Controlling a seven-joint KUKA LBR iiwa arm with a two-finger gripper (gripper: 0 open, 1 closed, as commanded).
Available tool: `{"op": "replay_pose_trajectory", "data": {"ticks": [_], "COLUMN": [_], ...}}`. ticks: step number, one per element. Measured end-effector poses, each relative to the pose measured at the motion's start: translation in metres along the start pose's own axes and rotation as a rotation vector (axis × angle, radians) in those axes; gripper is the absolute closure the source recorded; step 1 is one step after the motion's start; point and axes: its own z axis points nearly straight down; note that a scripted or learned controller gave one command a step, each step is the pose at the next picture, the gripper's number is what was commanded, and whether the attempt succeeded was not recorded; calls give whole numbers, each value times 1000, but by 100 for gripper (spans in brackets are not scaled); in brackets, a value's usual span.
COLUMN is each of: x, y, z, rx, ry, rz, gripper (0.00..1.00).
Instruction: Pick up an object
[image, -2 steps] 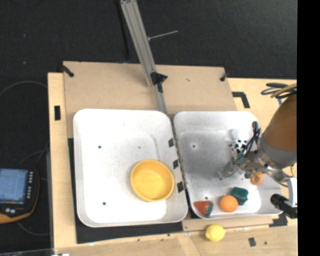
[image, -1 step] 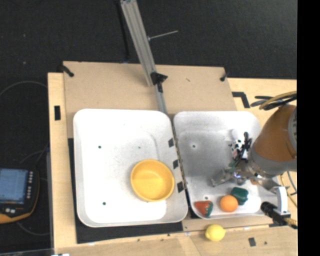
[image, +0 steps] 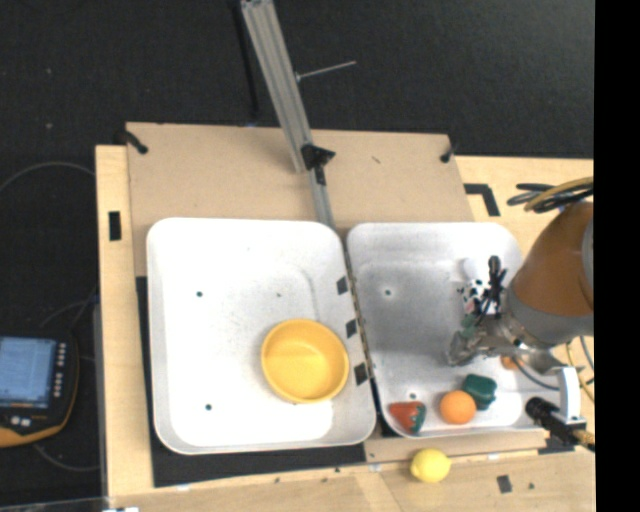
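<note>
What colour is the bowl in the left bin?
Yellow: the bowl, seen in the camera view.

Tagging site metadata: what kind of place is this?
Likely a robotics lab grasping cell: a robot arm over two white bins on a plywood bench, toy items like a yellow bowl, and a teach pendant alongside.

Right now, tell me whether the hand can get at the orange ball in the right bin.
Probably yes. The hand hangs just above the orange ball in the right bin; only the green piece crowds it.

Left bin (image: 200, 300) mostly open floor, yellow bowl (image: 305, 360) at its near right, right bin (image: 420, 260) open at the back — orange ball (image: 458, 407), green piece (image: 481, 389), red piece (image: 407, 415) crowding its front edge.
</note>
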Motion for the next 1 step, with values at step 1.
{"op": "replay_pose_trajectory", "data": {"ticks": [1], "x": [-10], "y": [-4], "z": [-53], "rx": [-2], "ry": [-2], "rz": [0], "gripper": [100]}}
